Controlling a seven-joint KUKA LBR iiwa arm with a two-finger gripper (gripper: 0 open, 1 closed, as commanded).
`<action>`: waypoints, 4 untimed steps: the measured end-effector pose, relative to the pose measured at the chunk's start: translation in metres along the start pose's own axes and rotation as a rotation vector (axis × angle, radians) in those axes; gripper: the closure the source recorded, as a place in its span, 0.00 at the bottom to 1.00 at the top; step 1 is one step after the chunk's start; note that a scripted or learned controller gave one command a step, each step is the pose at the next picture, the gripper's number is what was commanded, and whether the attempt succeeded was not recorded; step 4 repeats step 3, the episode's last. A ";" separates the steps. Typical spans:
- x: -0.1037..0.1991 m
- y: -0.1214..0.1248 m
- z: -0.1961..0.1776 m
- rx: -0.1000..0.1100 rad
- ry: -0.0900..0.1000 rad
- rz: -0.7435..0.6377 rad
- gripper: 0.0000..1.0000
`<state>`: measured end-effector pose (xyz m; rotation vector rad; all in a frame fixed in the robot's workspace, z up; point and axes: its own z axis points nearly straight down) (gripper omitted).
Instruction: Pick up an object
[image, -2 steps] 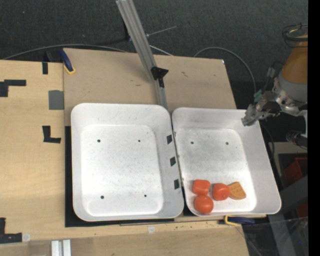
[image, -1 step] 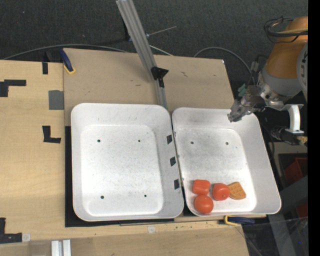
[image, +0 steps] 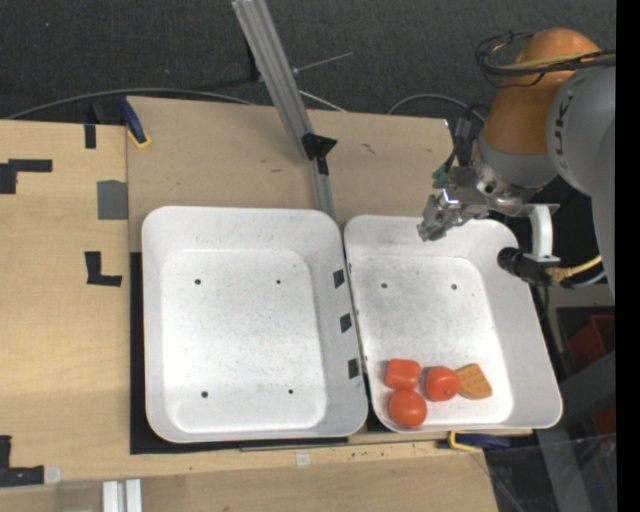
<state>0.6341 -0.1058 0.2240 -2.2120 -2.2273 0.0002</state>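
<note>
Gripper (image: 436, 226) fingers too small and blurred for their spacing to be judged, the arm (image: 560, 90) cut off by the right and top edges.

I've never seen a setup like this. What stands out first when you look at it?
Bright against the white, a small cluster of red objects with an orange-tan piece beside them sits in the near corner of the right bin. Above that bin's far edge hangs the grey arm with its orange band, its end effector well away from the cluster. The left bin lies alongside.
</note>
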 end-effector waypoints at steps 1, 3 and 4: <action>0.060 0.011 -0.008 -0.002 0.000 -0.001 1.00; 0.152 0.018 0.002 0.001 -0.001 0.001 1.00; 0.152 0.018 0.002 0.001 -0.001 0.001 1.00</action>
